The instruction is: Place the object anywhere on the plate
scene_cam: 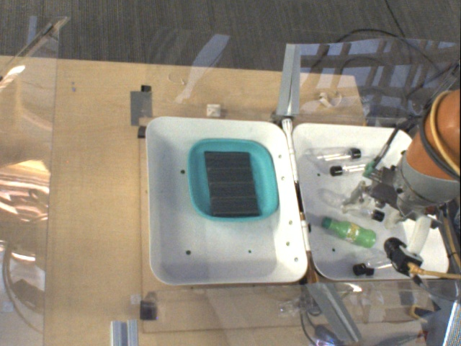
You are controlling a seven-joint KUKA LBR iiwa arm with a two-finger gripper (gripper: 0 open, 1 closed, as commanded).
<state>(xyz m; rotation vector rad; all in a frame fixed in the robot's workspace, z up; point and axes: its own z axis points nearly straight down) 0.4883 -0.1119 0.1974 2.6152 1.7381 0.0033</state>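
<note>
Over the right bin (317, 262), claw (360, 193) among clear tubes (338, 153) — grip unreadable, teal plate (268, 182) in left bin (166, 215).

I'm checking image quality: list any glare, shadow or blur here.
Camera view: streaky reflections, as from a clear pane, cross the bench's left side and top; soft shadow lies along the left bin's inner walls; the plate is sharp; the clear tubes look faint against the white right bin.

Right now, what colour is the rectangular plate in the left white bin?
The rectangular plate is teal with a dark ribbed centre, seen in the camera view.
</note>
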